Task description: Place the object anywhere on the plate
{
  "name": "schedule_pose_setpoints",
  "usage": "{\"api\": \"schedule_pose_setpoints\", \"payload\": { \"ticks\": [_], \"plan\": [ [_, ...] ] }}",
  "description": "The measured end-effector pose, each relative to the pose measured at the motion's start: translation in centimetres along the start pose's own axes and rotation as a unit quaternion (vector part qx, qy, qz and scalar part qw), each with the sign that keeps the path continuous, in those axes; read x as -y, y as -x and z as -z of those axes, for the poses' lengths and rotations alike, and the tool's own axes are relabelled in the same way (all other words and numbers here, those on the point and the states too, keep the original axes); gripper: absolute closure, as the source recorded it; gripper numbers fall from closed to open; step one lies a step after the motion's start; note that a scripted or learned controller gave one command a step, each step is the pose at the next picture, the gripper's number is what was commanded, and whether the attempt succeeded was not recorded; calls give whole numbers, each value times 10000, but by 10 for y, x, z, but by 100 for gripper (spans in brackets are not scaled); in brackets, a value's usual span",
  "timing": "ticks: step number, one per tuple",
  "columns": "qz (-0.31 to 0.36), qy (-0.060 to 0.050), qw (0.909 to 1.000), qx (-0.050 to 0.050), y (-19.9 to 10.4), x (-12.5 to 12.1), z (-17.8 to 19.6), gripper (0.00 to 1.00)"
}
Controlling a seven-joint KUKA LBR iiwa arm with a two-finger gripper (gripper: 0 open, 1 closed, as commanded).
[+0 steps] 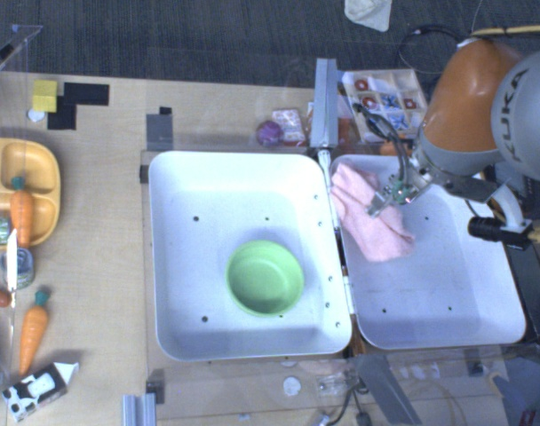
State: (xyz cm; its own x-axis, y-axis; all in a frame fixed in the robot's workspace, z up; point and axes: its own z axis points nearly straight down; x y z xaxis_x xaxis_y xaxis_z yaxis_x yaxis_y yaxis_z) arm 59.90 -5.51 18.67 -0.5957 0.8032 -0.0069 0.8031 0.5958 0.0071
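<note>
Over right bin point(465, 309) — gripper point(387, 199), grasp impossible to tell, at pink cloth point(369, 220); best lifted clear, then left onto green plate point(266, 278).

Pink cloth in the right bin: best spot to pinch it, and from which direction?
Judging by its pose, take the pink cloth at its raised, bunched middle, coming straight down from above. It lies crumpled and mostly flat on the right bin floor, so edges offer little to pinch. The end effector sits over its upper part.
</note>
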Motion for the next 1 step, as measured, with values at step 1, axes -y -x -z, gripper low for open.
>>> {"api": "schedule_pose_setpoints", "payload": {
  "ticks": [1],
  "plan": [
    [1094,13,9940,3,-50,-7,38,100]
  ]
}}
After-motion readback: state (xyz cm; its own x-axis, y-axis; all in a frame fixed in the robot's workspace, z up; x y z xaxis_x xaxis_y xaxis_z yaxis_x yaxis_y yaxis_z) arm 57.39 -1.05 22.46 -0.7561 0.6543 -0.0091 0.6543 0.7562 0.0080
